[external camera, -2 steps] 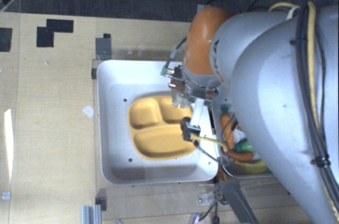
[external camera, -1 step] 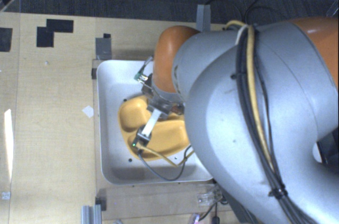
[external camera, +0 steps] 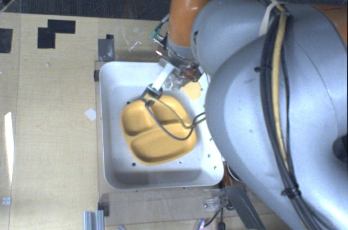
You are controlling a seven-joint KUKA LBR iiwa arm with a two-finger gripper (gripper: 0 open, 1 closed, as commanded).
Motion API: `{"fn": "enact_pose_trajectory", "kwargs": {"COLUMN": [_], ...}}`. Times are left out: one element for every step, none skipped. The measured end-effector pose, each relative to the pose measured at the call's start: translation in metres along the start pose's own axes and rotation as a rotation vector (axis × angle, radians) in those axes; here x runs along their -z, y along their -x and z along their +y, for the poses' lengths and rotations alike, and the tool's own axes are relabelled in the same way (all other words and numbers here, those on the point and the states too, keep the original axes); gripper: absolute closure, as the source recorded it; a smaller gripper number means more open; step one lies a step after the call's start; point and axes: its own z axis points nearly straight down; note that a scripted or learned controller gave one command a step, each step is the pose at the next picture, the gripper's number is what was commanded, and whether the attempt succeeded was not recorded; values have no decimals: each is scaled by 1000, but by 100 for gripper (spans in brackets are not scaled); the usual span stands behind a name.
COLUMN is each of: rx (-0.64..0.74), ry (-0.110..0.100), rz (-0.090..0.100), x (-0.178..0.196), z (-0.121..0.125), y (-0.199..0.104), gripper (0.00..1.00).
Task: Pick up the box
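Note:
A yellow box (external camera: 155,136), a shallow tray with rounded compartments, lies in the middle of the left white bin (external camera: 111,115). My gripper (external camera: 175,78) hangs over the bin's far right part, just beyond the box's far edge. The wrist and the big grey arm hide its tips. A thin dark cable (external camera: 169,128) from the wrist loops across the top of the box. Nothing is seen held.
A small yellow-orange patch (external camera: 191,91) shows by the gripper at the bin's right wall. The arm (external camera: 272,115) covers the whole right side, including the other bin. Black tape marks (external camera: 54,32) lie on the wooden bench at the far left.

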Motion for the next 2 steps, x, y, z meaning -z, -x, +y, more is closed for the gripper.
{"fn": "enact_pose_trajectory", "kwargs": {"rx": [-54, -552], "ry": [0, -3], "rz": [0, -2], "x": [72, -39], "z": [-42, -102], "y": [4, 25], "gripper": [100, 100]}}
